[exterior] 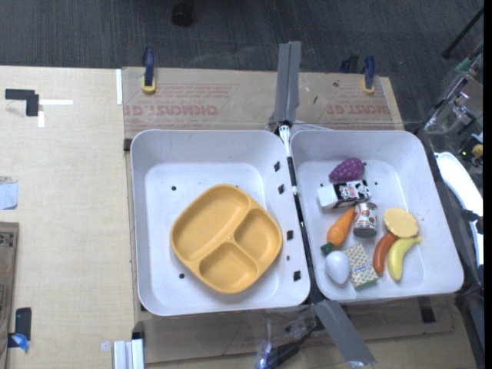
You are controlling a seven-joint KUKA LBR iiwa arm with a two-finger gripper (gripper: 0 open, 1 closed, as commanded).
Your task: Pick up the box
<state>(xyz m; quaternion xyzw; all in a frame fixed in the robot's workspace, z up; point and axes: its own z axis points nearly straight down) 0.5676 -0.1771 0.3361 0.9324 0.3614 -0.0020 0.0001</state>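
A small box [361,266] with a yellow-green speckled print lies flat near the front of the right bin [430,167], between a white egg [337,267] and an orange-red sausage [381,254]. A white and black carton [344,194] lies on its side further back in the same bin, just below a purple bunch of grapes [347,168].
The right bin also holds a carrot [339,227], a small can [366,218], a banana [399,257] and a round yellow piece [400,223], all packed close together. In the left bin [154,206] lies a yellow divided plate [226,238]. Clamps and cardboard are behind the bins.
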